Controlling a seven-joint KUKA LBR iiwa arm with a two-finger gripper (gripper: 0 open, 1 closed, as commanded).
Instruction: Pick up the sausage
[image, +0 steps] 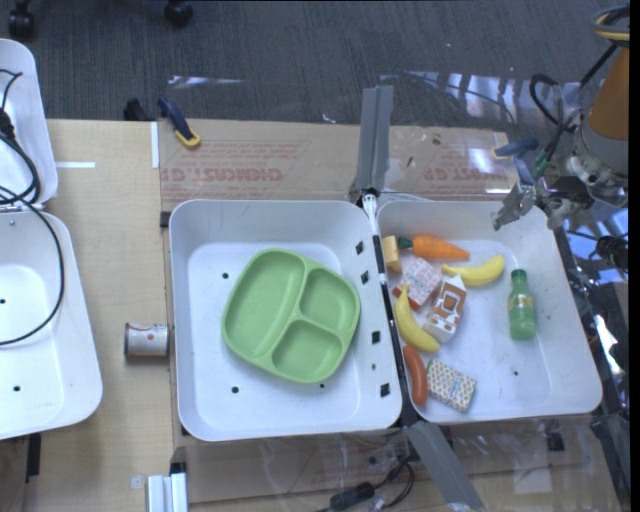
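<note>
a: nearest item first, right bin (575, 330)?
b: sausage (416, 377), reddish-orange, lying along the bin's near-left wall. touching its right side, a checkered packet (451, 386).

a: going farther in?
b: yellow banana (412, 322), curved, just beyond the sausage by the left wall. beside it a small white and orange carton (446, 306), then a pink and white packet (421, 279). a second banana (478, 270) lies right of that. orange carrot (440, 248) at the far end, with a small yellow block (391, 254) on its left. green bottle (521, 305) lies apart, toward the right.

a: left bin (200, 330)?
b: one green divided plate (291, 315), three compartments, about the middle.

a: arm?
b: grey, orange band, at the far right. pincer (520, 205) hangs over the right bin's far rim, well apart from the sausage, nothing between its fingers. released or clenched: cannot tell, the fingers are too small and dim.

a: loose on the bench (110, 200)?
b: small metal can (147, 340) on its side, left of the left bin. blue and yellow clip (177, 123) at the far side. a white tub (40, 330) with black cable at the left edge.
</note>
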